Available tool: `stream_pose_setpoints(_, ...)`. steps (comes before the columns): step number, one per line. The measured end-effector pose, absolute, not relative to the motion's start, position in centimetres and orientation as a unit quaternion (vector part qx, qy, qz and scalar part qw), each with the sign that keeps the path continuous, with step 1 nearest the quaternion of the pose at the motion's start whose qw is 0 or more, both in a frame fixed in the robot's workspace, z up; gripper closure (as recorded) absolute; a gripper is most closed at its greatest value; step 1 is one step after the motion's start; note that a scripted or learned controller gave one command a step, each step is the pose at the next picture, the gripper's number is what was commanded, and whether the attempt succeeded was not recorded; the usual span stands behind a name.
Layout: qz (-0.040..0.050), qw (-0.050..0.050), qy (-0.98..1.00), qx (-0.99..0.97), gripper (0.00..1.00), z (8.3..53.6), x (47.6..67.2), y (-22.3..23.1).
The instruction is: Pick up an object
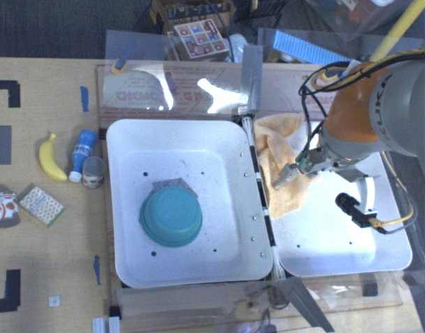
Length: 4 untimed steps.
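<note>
Camera view | claw (285, 175) on yellow cloth (282, 165) (right bin (351, 255)) | finger state: cannot tell

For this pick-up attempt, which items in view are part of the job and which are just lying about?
Part of the job:
- claw, down at the yellow cloth
- yellow cloth in the right bin
- teal bowl in the left bin

Lying about on the bench:
- banana
- blue bottle
- small can
- patterned packet
</note>
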<state>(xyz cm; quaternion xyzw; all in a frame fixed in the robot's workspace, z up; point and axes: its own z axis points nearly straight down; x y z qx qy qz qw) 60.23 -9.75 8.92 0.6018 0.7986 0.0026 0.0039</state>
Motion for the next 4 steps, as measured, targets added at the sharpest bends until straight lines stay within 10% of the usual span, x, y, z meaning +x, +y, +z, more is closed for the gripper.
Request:
stream_pose_setpoints(1, 0.0039, 0.007, 0.798, 0.602, 1.0, 10.1, 60.4, -9.8)
stream_pose_setpoints(2, 0.004, 0.007, 0.798, 0.602, 0.0, 10.1, 60.4, -9.8)
stream_pose_setpoints(3, 0.0046, 0.009, 0.798, 0.602, 1.0, 11.2, 60.5, -9.9)
stream_pose_setpoints(4, 0.0046, 0.009, 0.798, 0.602, 0.0, 11.2, 60.5, -9.9)
